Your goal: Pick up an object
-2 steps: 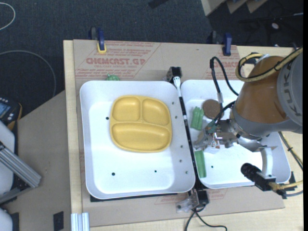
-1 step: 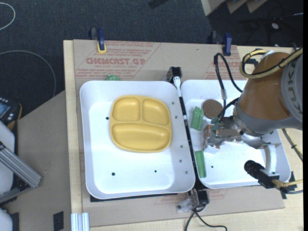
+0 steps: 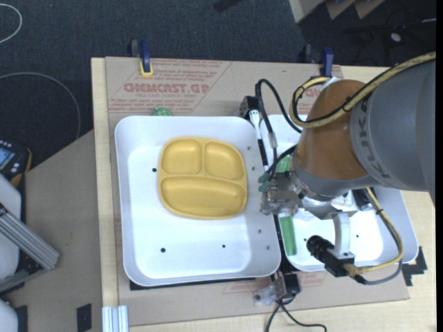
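A yellow divided plate (image 3: 203,177) lies in the left white bin (image 3: 138,241), toward its upper middle. The arm's orange band and grey wrist hang over the right bin (image 3: 387,244). My gripper (image 3: 277,198) points down at the right bin's left edge, beside the wall between the two bins. A green object (image 3: 287,235) lies in the right bin just below the gripper. Whether anything sits between the fingers is hidden by the wrist.
Black cables loop over the wall between the bins and around the wrist. A small green item (image 3: 161,111) rests on the cardboard behind the left bin. Blue clamps (image 3: 144,55) hold the board's far edge.
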Robot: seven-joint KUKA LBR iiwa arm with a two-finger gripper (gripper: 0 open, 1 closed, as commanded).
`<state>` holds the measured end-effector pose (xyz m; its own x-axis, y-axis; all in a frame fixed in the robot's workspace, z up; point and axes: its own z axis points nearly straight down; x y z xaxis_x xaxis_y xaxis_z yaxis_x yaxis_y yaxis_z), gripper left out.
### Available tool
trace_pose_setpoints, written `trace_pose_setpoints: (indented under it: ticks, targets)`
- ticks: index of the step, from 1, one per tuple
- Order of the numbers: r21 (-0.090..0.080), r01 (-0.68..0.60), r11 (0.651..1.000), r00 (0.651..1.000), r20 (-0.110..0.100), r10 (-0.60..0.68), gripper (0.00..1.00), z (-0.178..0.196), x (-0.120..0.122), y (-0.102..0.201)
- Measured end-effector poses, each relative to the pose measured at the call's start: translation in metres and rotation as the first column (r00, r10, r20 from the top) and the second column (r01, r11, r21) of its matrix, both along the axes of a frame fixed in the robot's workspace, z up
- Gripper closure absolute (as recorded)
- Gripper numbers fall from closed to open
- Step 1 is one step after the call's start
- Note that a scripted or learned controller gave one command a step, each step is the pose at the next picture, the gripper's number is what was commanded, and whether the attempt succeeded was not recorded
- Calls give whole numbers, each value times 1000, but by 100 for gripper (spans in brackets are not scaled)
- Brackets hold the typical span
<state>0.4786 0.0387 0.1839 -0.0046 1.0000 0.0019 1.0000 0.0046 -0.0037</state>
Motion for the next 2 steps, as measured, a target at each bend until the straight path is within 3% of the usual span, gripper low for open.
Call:
trace_pose_setpoints:
  ticks: [1,2]
  targets:
    - [4,-6,1000,1000,18,6,100,129,2,69]
    - [-1,-1,1000,1000,7,1,100,128,1,133]
